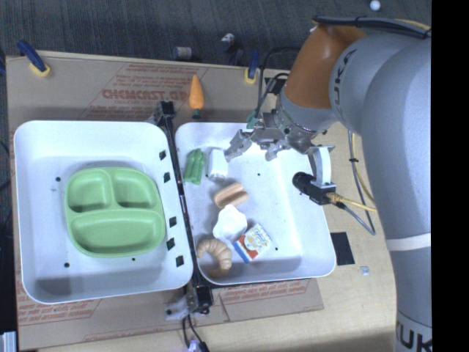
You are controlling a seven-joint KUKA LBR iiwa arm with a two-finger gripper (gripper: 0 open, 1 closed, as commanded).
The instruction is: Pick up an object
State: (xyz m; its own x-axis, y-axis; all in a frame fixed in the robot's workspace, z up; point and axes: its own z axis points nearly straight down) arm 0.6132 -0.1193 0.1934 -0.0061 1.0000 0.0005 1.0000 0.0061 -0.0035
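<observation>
Bins first: from the overhead camera I see two shallow white ones side by side on the bench, which is covered with printed cardboard. The left bin holds a green divided tray, lying flat near its middle. The right bin holds the loose things I could pick from: a green pickle-like piece near the wall between the two bins, a small white cup just beside it, a hot-dog bun nearer the middle, a crumpled white piece below that, a small carton with orange and blue print touching the white piece, and a croissant at the near wall. An orange carrot lies on the cardboard beyond the bins, outside both. The arm comes in from the right, its orange band bent over the far right corner of the right bin. The gripper hangs over the upper part of that bin, to the right of the cup and apart from it. I see its metal fingers spread, with nothing between them. Every object lies in the bin, untouched.
</observation>
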